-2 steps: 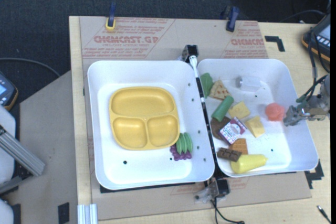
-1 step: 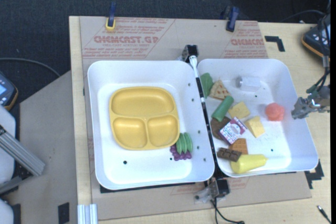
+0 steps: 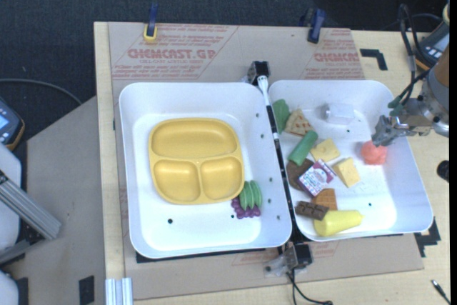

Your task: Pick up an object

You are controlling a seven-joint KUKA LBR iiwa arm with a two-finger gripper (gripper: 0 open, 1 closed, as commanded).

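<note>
My gripper (image 3: 383, 133) hangs over the right side of the right bin (image 3: 410, 186), reaching in from the right. Just below and left of it a small red-orange object (image 3: 373, 153) lies on the bin floor, close to the gripper tip or touching it; I cannot tell which. Further left in this bin lie two yellow cheese-like blocks (image 3: 325, 151) (image 3: 348, 172), a green cylinder (image 3: 303, 147), a wedge with red spots (image 3: 298, 123), a pink packet (image 3: 315, 180), a brown bar (image 3: 311, 210) and a yellow lemon-shaped piece (image 3: 337, 222).
The left bin (image 3: 136, 125) holds a yellow divided plate (image 3: 194, 159) and a bunch of purple grapes with green leaves (image 3: 248, 199). A clear plastic piece (image 3: 341, 113) and a green pickle (image 3: 280, 113) sit at the back of the right bin. Cables (image 3: 413, 32) hang at the right.
</note>
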